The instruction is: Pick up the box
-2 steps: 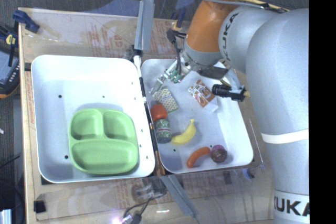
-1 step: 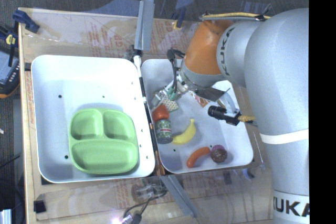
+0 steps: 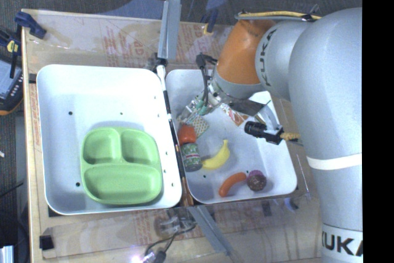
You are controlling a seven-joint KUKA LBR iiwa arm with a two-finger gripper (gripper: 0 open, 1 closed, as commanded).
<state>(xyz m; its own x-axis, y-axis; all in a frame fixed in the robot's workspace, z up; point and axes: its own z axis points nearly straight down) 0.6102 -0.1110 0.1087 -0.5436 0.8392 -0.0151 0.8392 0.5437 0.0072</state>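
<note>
Two white bins are sitting side by side; the box is lying by the right bin's left wall. Just beyond it, toward the far edge, the claw is hovering, its opening impossible to tell.

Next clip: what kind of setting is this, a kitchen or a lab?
Most likely a robotics lab bench for pick-and-place trials, not a kitchen: a KUKA arm reaches over two white bins on a plywood bench, with toy food such as a banana and a green divided plate.
</note>
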